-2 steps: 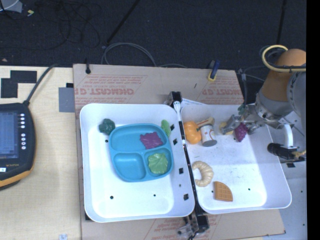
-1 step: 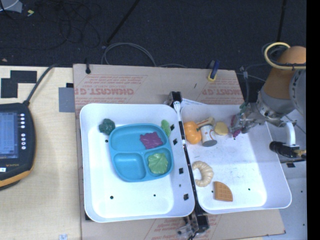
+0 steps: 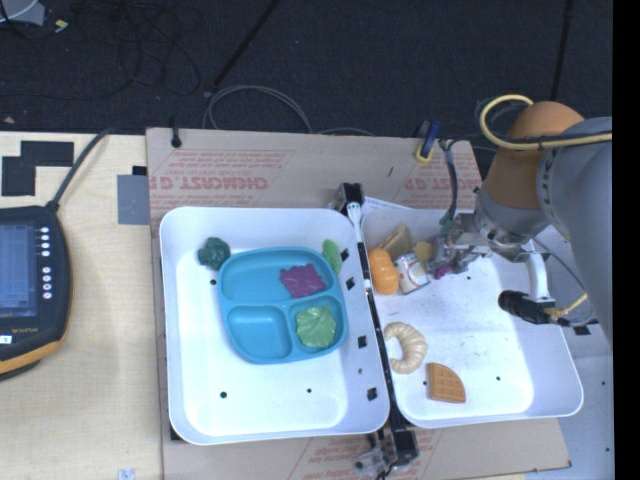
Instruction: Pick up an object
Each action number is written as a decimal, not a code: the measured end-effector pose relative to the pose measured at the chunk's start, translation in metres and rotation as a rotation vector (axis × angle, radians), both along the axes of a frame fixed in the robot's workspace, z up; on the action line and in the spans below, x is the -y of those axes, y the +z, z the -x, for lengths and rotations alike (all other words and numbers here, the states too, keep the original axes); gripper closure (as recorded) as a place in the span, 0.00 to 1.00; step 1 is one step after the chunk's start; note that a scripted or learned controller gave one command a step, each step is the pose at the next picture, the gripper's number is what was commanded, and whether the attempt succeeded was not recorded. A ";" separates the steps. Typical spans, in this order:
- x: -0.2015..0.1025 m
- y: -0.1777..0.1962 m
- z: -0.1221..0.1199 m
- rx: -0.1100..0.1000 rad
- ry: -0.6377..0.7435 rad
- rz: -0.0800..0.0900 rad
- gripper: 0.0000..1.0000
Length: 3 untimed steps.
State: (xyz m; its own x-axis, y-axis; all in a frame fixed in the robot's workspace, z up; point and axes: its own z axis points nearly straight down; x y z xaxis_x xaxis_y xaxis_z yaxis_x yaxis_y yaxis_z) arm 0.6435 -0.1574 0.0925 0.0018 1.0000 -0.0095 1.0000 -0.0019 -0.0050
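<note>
My claw (image 3: pixel 450 258) hangs low over the upper left part of the right bin (image 3: pixel 520 393); from this slant I cannot tell how it is set. Just to its left lies a small white and red packet (image 3: pixel 413 273), possibly touching it. Further left sits an orange fruit (image 3: pixel 382 271) against the bin's wall, and a tan wedge (image 3: pixel 397 239) lies up and left. Below and to the left rests a pale ring doughnut (image 3: pixel 405 347), with an orange slice-shaped piece (image 3: pixel 446 383) below that. Far left, in the other bin (image 3: pixel 190 368), a blue divided tray (image 3: pixel 262 313) holds purple (image 3: pixel 303 280) and green (image 3: pixel 316 325) toys.
</note>
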 end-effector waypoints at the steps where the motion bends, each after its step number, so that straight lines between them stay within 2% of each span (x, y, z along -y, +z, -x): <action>1: 0.017 0.096 0.056 0.006 -0.001 -0.009 1.00; 2: -0.047 0.137 0.038 0.008 0.008 -0.011 1.00; 3: -0.096 0.126 0.102 -0.003 0.004 -0.013 1.00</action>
